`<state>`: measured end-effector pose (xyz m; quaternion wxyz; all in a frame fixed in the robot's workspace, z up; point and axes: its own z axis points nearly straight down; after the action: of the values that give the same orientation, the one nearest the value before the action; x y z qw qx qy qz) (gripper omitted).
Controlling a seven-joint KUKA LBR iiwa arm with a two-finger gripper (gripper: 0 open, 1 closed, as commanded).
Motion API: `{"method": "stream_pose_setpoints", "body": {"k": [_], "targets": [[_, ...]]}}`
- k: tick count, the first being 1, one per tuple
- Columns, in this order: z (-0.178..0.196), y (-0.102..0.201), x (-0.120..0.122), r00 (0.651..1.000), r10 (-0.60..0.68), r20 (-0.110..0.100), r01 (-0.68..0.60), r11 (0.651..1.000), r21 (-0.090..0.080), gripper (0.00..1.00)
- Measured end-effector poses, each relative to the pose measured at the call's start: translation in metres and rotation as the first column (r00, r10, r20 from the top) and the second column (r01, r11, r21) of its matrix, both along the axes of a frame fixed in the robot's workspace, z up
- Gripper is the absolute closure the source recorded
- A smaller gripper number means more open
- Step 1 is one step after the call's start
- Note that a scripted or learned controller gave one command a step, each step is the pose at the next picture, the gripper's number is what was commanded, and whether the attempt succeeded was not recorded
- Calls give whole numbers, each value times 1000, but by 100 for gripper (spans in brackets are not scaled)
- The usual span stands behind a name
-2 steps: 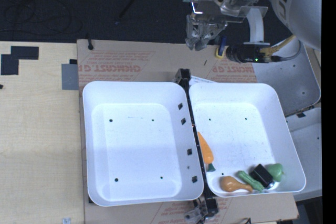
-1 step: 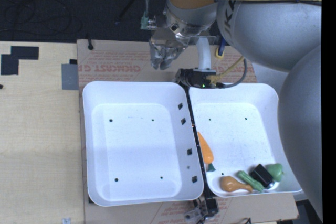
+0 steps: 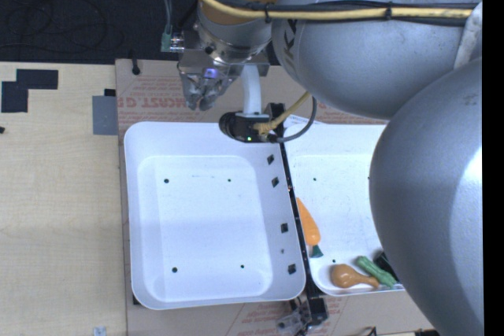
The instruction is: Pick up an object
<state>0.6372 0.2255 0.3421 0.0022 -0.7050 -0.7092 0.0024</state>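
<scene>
My gripper [image 3: 203, 94] hangs above the far edge of the left bin [image 3: 142, 169], near its back rim, and nothing shows between its fingers. In the right bin [image 3: 339, 169] an orange carrot-shaped toy [image 3: 309, 223] lies against the left wall. A tan drumstick-shaped toy [image 3: 349, 276] and a green toy [image 3: 375, 270] rest at the near edge. The grey arm covers much of the right bin.
A divider wall with black clips [image 3: 280, 193] runs between the two bins. Cardboard [image 3: 150, 94] lies under the bins, and a wooden bench top [image 3: 55, 201] spreads to the left with dark grey patches on it.
</scene>
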Motion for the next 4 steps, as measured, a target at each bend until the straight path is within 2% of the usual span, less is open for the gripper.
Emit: {"method": "stream_pose_setpoints", "body": {"k": [1,2,3,4], "targets": [[-75,17,6,1000,-4,-3,4,1000,-3,100],[8,16,8,1000,-5,11,5,1000,2,100],[-65,18,5,1000,-5,-2,5,1000,-3,100],[32,17,8,1000,-4,13,4,1000,2,100]]}}
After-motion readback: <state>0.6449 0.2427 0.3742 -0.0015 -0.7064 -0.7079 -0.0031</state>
